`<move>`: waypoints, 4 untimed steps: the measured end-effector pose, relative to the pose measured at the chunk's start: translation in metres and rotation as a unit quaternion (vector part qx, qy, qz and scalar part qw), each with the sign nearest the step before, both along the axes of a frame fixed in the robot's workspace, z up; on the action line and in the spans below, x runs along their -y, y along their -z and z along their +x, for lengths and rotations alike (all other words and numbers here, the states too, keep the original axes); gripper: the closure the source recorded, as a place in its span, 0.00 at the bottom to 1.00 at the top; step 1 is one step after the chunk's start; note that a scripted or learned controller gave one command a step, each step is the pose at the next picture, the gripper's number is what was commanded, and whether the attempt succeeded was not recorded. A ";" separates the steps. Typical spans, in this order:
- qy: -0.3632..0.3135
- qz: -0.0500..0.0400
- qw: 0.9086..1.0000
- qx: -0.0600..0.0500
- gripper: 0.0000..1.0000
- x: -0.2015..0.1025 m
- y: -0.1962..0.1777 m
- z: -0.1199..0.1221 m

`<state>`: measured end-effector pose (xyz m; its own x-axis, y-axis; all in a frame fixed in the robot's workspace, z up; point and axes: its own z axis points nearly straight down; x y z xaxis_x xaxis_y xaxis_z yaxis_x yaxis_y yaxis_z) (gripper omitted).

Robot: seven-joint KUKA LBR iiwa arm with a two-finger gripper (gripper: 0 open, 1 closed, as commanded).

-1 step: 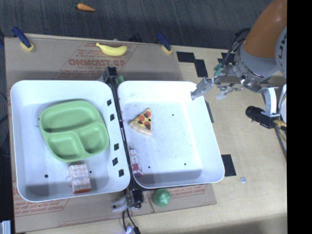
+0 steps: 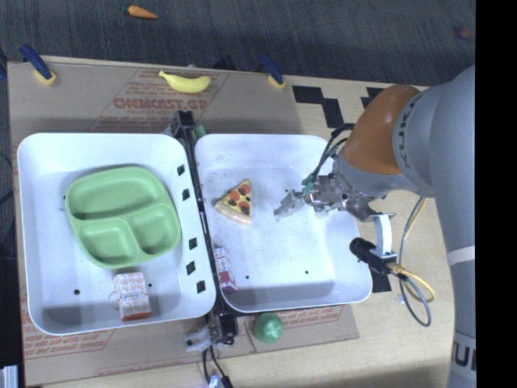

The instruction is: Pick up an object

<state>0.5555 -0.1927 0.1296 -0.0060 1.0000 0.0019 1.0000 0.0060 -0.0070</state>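
A toy pizza slice [image 2: 237,200] lies in the left part of the right bin [image 2: 266,289]. My gripper [image 2: 288,204] sits low over that bin's middle, to the right of the slice and apart from it. Its metal fingers [image 2: 284,208] point left, and nothing shows between them. A small red and white packet [image 2: 221,267] lies by the divider at the bin's left wall. In the left bin [image 2: 40,217] rest a green divided tray [image 2: 123,214] and a small carton [image 2: 132,293] near the front.
A yellow banana [image 2: 185,80] lies on the cardboard behind the bins. A green ball [image 2: 268,326] sits in front of the right bin. An orange item [image 2: 142,11] lies on the floor at the far left. Cables [image 2: 408,281] hang by the arm at the right.
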 end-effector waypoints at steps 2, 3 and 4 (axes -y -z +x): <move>-0.002 0.000 1.000 0.002 1.00 -0.007 0.027 0.102; 0.000 0.000 1.000 0.004 1.00 -0.051 -0.054 0.102; 0.000 0.000 1.000 0.003 0.00 -0.050 -0.053 0.101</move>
<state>0.6568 -0.1422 0.1823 -0.0057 1.0000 0.0011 1.0000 0.0057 -0.0016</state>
